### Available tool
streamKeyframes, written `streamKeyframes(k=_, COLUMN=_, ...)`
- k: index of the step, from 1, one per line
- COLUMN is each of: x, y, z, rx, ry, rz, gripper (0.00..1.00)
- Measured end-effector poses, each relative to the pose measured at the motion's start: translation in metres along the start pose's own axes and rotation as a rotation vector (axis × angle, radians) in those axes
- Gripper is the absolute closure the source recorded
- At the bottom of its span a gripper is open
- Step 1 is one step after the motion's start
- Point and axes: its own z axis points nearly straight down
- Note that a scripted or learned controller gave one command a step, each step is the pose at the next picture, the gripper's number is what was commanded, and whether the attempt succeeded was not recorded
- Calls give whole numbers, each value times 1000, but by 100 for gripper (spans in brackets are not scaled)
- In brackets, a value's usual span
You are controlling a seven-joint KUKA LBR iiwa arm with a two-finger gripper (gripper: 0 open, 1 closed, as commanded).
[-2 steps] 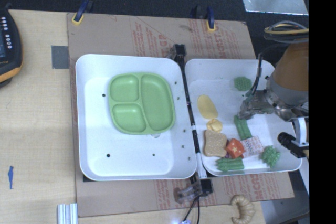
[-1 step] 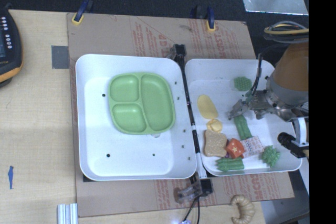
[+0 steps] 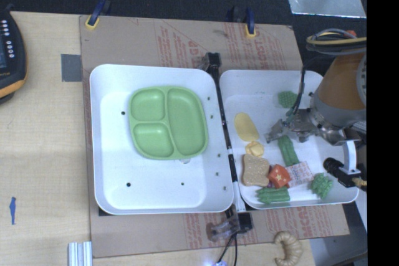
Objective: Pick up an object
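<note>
Camera view looks down on my surface with two white bins side by side. My claw hangs low in the right bin, reaching in from the right, just above a green stick-shaped piece. I cannot tell whether my claw is released or clenched, and nothing visibly sits in it, so I judge the pick not yet done. Toy food lies around me: a yellow oval piece, a bread slice, a red tomato piece, green beans and a leafy green piece near the front wall. The left bin carries a green divided plate. Open room lies in the right bin's rear part; the front is crowded, with pieces touching each other.
</note>
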Motion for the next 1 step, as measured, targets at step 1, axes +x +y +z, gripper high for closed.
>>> streamKeyframes(k=1, x=-1, y=0, z=-11, rx=0, ry=0, rz=-1, gripper=100)
